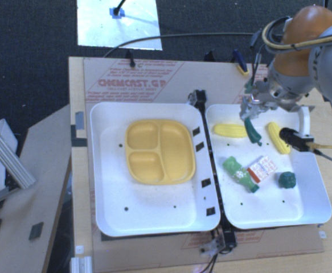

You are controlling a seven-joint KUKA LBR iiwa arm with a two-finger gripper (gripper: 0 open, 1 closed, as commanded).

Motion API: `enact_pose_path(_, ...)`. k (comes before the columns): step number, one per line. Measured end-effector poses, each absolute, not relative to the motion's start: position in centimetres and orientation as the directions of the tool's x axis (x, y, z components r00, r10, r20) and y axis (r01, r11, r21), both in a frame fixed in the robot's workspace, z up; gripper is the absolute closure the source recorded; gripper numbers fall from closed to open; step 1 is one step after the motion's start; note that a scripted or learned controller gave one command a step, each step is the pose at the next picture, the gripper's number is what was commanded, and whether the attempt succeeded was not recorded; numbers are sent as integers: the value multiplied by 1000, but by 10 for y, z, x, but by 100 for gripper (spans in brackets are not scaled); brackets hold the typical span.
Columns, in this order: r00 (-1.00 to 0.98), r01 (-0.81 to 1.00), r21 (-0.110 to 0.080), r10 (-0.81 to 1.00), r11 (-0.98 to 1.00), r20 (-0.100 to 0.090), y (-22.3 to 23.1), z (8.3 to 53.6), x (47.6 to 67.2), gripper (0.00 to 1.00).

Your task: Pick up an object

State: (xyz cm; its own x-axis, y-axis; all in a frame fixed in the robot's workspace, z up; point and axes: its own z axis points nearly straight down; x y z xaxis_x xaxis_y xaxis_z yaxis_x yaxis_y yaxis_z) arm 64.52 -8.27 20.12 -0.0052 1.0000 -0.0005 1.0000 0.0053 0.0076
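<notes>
Bench surface (148,78) of pale board with red lettering is carrying my two shallow white bins side by side, and I am reaching over it from the right. Taking up most of the left bin (106,209) is a yellow divided plate (157,151), lying flat with its three compartments facing up. My grey arm (331,67), with its orange band bulging at the top right, is leaning in over the far side of the right bin (311,209). My gripper (249,118) is hanging low over that bin's back half, and a dark green strip (253,133) is trailing from between its tips, though I cannot tell whether they are clamped on it or spread apart. Just beside the gripper, a yellow corn cob (230,131) is lying crosswise, and a second corn cob (278,137) is lying at a slant on the other side. Nearer the front, a green toy vegetable (237,173) is touching a small red and white carton (262,169). Well apart to their right, a little dark green broccoli piece (286,180) is sitting alone.
</notes>
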Motion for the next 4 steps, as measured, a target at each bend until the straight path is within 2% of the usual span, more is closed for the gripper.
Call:
enact_pose_path(1, -5, 1000, 4, 1000, 5, 0, -83, 230, 646, 100)
enact_pose_path(3, -10, 1000, 1, 1000, 10, 2, 20, 245, 600, 100)
enact_pose_path(4, -9, 1000, -2, 1000, 9, 1, 69, 230, 580, 100)
